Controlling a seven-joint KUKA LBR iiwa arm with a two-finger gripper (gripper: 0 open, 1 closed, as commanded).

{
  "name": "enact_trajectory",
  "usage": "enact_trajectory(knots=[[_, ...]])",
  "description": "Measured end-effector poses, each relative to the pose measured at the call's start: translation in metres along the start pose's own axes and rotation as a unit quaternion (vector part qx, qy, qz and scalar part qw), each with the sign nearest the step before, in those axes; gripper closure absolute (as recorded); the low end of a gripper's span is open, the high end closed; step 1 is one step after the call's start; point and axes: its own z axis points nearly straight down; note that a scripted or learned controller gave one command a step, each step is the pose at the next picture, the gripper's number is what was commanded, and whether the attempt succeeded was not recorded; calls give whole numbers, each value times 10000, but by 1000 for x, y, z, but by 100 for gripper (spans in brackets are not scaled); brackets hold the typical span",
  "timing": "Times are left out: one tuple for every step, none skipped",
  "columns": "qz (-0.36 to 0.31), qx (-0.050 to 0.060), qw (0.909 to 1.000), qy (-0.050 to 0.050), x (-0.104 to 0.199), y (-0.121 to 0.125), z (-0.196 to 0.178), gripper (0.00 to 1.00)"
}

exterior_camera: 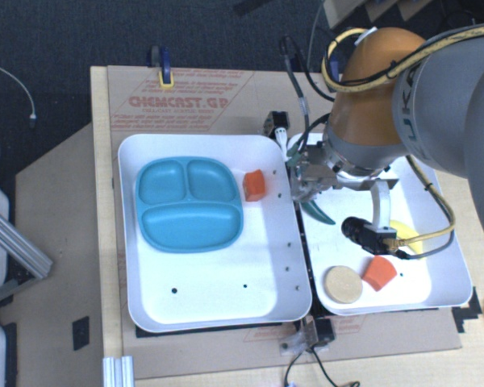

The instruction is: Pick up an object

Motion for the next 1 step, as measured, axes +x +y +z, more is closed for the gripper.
enact_trajectory(knots=[[0, -1, 10000, -1, 46, 17, 4, 100]])
